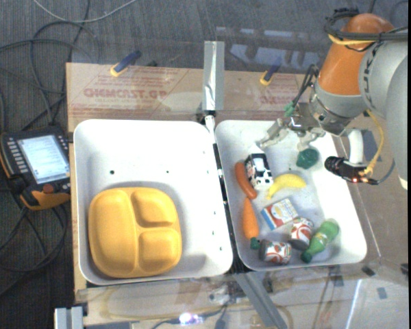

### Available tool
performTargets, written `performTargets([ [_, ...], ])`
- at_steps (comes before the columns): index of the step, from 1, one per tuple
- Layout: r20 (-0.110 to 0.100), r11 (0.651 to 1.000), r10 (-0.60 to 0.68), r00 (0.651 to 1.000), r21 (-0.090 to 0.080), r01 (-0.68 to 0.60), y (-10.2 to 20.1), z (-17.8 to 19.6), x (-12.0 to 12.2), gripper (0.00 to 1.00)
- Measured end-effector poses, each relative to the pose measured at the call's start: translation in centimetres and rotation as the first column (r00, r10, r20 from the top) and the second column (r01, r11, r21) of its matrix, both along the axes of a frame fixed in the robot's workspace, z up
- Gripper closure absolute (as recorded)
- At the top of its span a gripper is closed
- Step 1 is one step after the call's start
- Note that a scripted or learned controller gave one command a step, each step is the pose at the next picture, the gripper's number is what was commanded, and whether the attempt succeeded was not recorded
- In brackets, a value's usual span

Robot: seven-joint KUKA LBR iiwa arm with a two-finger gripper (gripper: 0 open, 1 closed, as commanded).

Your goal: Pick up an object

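My gripper (286, 138) hangs over the back of the right bin (356, 242), its fingers spread open with nothing between them. Just right of and below it lies a dark green piece (306, 158). Toward the front sit a black-and-white toy (259, 171), a red sausage (244, 179) and a yellow banana (288, 182). Further forward are a carrot (251, 219), a small carton (281, 213), two cans (301, 231) (276, 252) and a green bottle (320, 238).
The left bin (123, 139) holds a yellow divided tray (135, 230) at its front. A metal divider (212, 81) stands between the bins at the back. A control pendant (34, 160) and cables lie off the bench's left side.
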State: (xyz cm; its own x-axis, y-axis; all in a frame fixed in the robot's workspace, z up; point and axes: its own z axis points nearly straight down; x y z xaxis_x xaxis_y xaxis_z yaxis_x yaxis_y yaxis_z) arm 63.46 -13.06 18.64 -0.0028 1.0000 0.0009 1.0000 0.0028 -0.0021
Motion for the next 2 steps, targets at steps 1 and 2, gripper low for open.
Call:
performTargets([
  [1, 0.002, 0.996, 0.085, 0.996, 0.0, -0.085, 2.02, -9.32, -2.89, 0.0],
  [2, 0.002, 0.996, 0.084, 0.996, 0.001, -0.084, 1.95, -8.44, -2.87, 1.0],
])
